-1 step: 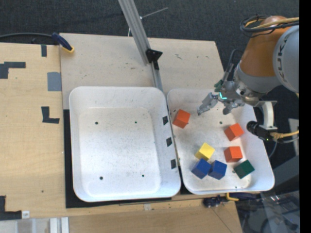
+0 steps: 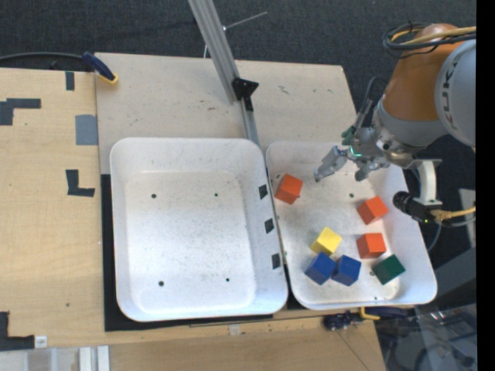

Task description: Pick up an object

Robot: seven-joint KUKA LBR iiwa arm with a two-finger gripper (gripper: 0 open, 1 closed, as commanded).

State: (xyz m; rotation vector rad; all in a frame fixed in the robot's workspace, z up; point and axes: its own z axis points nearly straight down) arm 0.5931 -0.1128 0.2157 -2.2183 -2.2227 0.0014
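Note:
The right bin (image 2: 303, 221) holds several small cubes. One orange cube (image 2: 288, 188) sits alone near its left wall. Two more orange cubes (image 2: 372, 209) (image 2: 371, 244) lie toward the right wall. A yellow cube (image 2: 327, 240) rests above two blue cubes (image 2: 319, 268) (image 2: 347, 270), and a green cube (image 2: 389, 268) sits in the front right corner. My gripper (image 2: 341, 171) hangs over the back of this bin, open, with nothing between its fingers. It is to the right of and slightly behind the lone orange cube, apart from it.
The left bin (image 2: 186, 230) lies beside the right one, sharing a raised middle wall. A slanted metal post (image 2: 220, 41) runs from the top down to the bins' back edge. A cable and a black fitting (image 2: 418, 205) hang by the right bin's right rim.

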